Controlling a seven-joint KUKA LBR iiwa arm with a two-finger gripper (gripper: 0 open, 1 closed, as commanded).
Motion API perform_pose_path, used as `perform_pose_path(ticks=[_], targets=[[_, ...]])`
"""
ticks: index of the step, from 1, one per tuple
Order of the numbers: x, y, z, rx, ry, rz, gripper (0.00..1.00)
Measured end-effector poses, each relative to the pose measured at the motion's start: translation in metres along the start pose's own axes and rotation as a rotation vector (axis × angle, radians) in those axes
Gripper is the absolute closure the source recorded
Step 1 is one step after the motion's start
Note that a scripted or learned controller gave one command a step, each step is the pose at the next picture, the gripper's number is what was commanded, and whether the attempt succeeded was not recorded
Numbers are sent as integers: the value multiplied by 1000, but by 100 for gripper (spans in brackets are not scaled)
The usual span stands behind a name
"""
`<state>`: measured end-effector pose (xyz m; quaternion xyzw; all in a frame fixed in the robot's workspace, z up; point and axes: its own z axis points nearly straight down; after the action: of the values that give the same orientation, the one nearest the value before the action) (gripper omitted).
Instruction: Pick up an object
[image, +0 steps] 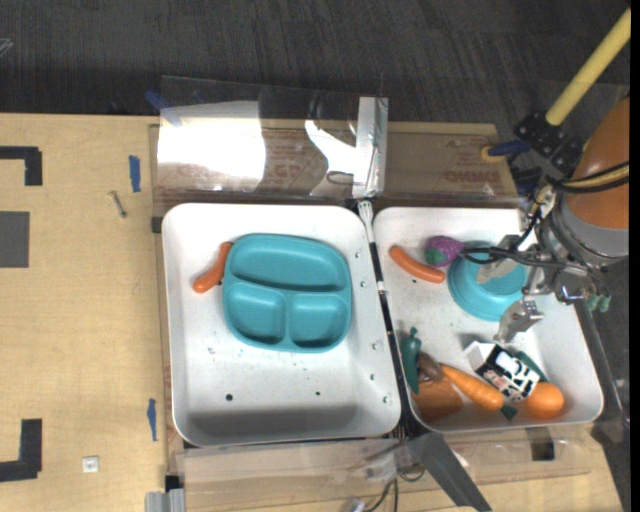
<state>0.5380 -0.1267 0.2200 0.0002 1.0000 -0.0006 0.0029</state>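
Jaws (520, 318) hang apart, holding nothing, over right bin (590, 350) beside blue bowl (487, 285); black-white box (512, 372) below looks light, stiff, best pinched across narrow sides.

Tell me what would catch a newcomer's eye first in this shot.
Probably the big teal divided tray filling the middle of the left bin, with an orange sausage-like piece against its left edge. Next, the right bin, crowded with a blue bowl, a carrot and an orange ball, while the end effector hangs over it.
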Motion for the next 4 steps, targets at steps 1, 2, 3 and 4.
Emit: perform_pose_path(ticks=[1,2,3,4], targets=[[-16,-24,107,2,-20,56,0],[5,-7,130,0,-8,153,0],[-62,-55,99,-1,-3,250,0],[-25,-43,132,-1,-3,442,0]])
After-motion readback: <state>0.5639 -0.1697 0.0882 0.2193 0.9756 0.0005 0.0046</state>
